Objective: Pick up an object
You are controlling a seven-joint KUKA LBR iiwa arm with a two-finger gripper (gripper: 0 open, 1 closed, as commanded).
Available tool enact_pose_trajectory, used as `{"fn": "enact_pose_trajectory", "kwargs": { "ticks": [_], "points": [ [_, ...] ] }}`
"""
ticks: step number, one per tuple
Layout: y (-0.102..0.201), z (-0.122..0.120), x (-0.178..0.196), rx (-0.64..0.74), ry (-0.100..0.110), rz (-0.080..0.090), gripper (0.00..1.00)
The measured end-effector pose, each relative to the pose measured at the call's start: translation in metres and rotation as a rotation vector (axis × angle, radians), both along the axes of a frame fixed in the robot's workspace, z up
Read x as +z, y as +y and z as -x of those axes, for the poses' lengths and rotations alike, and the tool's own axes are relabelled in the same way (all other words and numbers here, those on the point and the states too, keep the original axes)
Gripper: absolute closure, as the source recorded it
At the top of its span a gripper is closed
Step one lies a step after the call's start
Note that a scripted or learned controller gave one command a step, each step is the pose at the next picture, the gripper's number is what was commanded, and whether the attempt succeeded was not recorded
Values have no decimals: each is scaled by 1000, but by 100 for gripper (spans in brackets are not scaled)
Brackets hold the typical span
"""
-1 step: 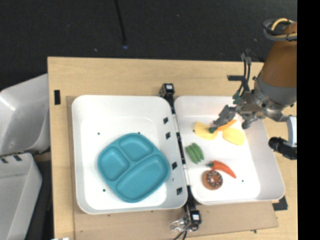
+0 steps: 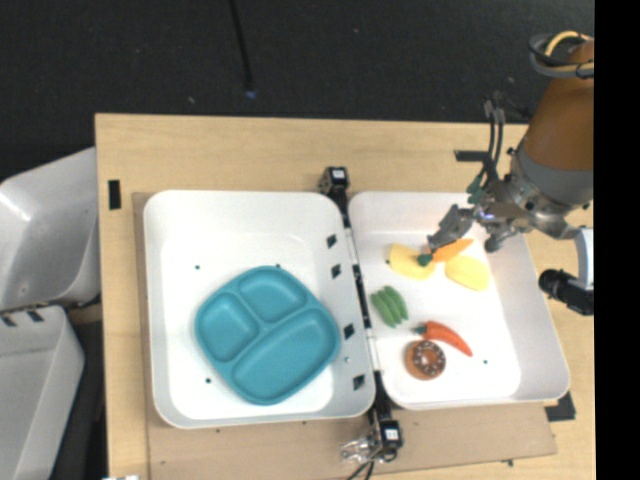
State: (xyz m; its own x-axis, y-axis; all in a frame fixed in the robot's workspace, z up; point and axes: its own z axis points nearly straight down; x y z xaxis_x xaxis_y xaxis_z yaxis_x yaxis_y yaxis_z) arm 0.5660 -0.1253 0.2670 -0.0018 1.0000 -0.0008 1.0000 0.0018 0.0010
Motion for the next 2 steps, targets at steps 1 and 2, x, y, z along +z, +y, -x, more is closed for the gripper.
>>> {"fn": "enact_pose_trajectory", "kwargs": {
  "ticks": [1, 2],
  "points": [
    [-2, 4, -43, -2, 4, 0, 0],
    [-14, 2, -94, -3, 5, 1, 0]
  ]
}}
